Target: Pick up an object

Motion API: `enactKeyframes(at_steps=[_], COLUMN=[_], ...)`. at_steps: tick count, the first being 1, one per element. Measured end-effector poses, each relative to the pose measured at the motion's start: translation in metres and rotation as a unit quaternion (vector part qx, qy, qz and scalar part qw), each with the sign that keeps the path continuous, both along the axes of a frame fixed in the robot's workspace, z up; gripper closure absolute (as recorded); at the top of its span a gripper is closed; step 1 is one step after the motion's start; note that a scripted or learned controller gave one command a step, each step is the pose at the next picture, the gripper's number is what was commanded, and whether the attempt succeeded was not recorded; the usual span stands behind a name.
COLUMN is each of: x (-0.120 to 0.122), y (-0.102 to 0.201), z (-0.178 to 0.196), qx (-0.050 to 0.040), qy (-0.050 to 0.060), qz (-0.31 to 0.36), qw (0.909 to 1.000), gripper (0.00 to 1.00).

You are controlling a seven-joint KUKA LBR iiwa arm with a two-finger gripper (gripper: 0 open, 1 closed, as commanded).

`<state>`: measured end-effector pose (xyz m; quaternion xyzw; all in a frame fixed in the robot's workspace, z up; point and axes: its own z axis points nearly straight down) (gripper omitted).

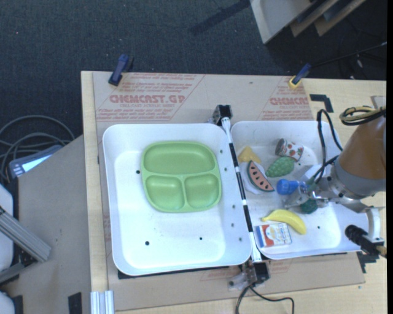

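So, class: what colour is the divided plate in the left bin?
Light green, seen in the camera view: the divided plate.

floor: dark carpet [92, 37] all around my bench
bench top: pale board [184, 98] with red print, held by a blue clamp [119, 70] and a yellow one [299, 75]
left side: I see loose grey cables [31, 138] and a grey metal rail [24, 233]
top right: light furniture corner [307, 18]
light: even, soft shadows

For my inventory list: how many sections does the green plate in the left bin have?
3. The green plate has one wide section across its far side and two smaller ones on its near side, left and right. None looks hidden.
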<state>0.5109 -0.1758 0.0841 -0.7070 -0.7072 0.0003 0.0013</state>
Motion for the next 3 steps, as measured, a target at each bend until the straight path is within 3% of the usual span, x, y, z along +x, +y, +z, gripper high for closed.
enactKeyframes(at_steps=[1, 2, 3], x=[0.000, 0.036, 0.066], y=[0.000, 0.074, 0.145], z=[0.010, 0.000, 0.101], qx=[-0.0008, -0.0008, -0.0002], qy=[-0.001, -0.002, -0.002], qz=[0.000, 0.001, 0.000], qw=[1.0000, 1.0000, 1.0000], gripper=[1.00, 1.00, 1.00])
